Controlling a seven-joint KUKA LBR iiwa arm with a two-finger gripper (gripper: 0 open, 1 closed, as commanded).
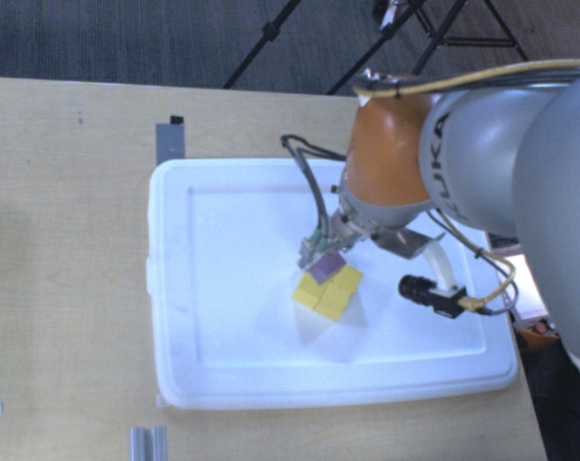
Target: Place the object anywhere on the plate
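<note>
A yellow block object (pixel 330 292) with a purple piece (pixel 326 266) on its upper end sits in the middle of the white bin (pixel 223 363), a little right of centre. My gripper (pixel 319 253) hangs directly over the purple end and seems to touch it. The orange band and grey wrist hide most of the gripper from above. A faint shadow lies on the bin floor just below the yellow object.
A black cable plug (pixel 429 296) dangles from the wrist over the bin's right part. A small grey bracket (pixel 171 140) stands on the wooden bench beyond the bin's far left corner. The bin's left half offers free floor.
</note>
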